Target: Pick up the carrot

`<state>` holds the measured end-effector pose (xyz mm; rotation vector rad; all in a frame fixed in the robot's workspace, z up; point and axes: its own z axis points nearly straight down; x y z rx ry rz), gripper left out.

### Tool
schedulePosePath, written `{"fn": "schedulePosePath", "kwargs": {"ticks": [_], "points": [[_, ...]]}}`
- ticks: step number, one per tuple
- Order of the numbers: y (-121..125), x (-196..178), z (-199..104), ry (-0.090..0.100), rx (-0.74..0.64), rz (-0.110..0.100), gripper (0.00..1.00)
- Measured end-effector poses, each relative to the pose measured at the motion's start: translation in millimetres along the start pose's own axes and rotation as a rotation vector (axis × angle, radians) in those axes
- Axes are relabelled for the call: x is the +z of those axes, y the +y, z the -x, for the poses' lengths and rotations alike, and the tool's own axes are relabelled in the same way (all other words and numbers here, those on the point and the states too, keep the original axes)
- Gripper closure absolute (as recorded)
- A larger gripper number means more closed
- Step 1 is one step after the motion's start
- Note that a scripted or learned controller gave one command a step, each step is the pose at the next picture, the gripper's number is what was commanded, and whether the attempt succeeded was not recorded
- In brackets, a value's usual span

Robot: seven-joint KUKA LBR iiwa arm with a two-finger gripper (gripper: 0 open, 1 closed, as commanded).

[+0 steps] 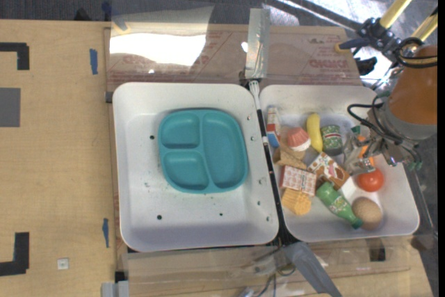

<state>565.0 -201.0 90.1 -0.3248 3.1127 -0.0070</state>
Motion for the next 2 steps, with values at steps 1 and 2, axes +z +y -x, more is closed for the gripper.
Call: {"fn": "schedulePosePath", "kwargs": {"ticks": [1, 2], "points": [[59.4, -101.9, 16.5, -0.006, 0.017, 0.001, 1.0], [35.0, -41.7, -20.7, -0.013, -0.09, -0.004, 1.0]]}}
